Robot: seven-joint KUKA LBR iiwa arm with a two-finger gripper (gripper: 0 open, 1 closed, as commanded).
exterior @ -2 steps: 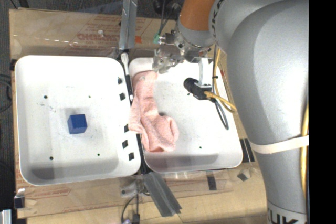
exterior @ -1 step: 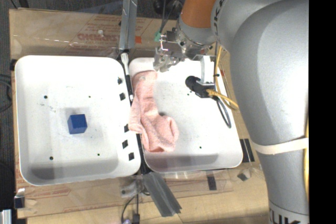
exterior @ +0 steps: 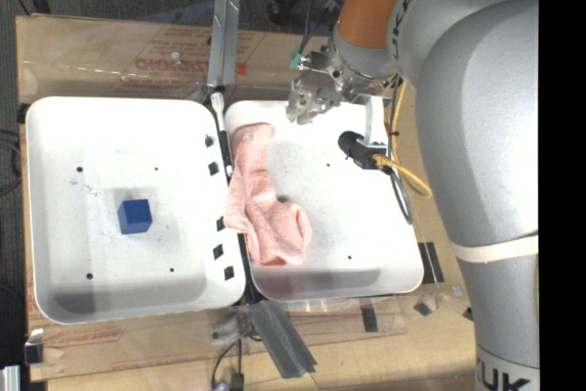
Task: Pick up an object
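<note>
A pink cloth [exterior: 261,201] lies crumpled along the left side of the right bin [exterior: 366,224], its upper end draped up against the bin's wall. A small blue cube [exterior: 135,215] rests in the left bin [exterior: 55,160]. My gripper [exterior: 305,105] hangs over the far edge of the right bin, just right of the cloth's upper end and apart from it. Nothing shows between its fingers.
The grey arm with its orange band fills the right side and overhangs the right bin's right edge. A black and yellow cable fitting [exterior: 371,156] sits at that edge. A grey metal bar [exterior: 221,37] stands behind the divider between the bins.
</note>
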